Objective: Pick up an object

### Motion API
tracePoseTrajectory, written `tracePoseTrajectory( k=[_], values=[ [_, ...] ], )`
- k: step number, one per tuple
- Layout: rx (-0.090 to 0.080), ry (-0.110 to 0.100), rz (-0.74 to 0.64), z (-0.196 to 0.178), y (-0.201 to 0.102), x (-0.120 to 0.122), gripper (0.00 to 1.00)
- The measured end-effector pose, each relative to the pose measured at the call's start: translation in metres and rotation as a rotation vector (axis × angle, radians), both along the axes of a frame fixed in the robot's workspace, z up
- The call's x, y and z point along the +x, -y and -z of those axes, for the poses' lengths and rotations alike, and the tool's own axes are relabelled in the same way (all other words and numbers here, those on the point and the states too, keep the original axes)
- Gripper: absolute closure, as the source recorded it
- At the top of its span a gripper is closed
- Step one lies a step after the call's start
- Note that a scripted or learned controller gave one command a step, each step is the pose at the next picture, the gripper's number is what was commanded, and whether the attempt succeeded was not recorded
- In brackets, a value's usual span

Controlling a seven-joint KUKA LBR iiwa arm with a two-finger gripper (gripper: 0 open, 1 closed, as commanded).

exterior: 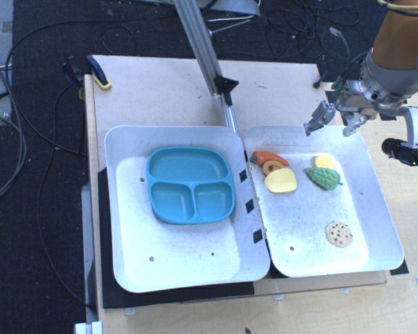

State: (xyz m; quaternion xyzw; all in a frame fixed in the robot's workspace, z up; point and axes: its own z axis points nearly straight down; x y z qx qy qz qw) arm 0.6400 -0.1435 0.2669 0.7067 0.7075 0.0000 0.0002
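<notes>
The right bin (376,214) holds an orange carrot-like piece (269,160), a yellow rounded piece (281,180), a green leafy toy with a yellow piece behind it (324,176) and a chocolate-chip cookie (338,234). My gripper (334,121) hangs open above the bin's far edge, up and to the right of the green toy, with nothing between its fingers.
A blue three-compartment tray (191,184) lies in the left bin (125,207). A slanted metal pole (202,40) crosses the back of the bench down to the seam between the bins. Cables lie on the dark floor behind.
</notes>
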Motion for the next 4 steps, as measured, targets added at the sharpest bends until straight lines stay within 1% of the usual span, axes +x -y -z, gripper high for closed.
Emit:
tracePoseTrajectory(
  k=[1,2,3,4],
  values=[
    [0.000,-0.003,0.002,0.058,-0.007,-0.006,0.00],
    [0.000,-0.004,0.002,0.101,-0.009,-0.009,0.00],
    [0.000,-0.004,0.003,0.159,-0.004,-0.017,0.00],
    [-0.001,0.002,0.002,0.145,-0.004,-0.015,1.00]
  ],
)
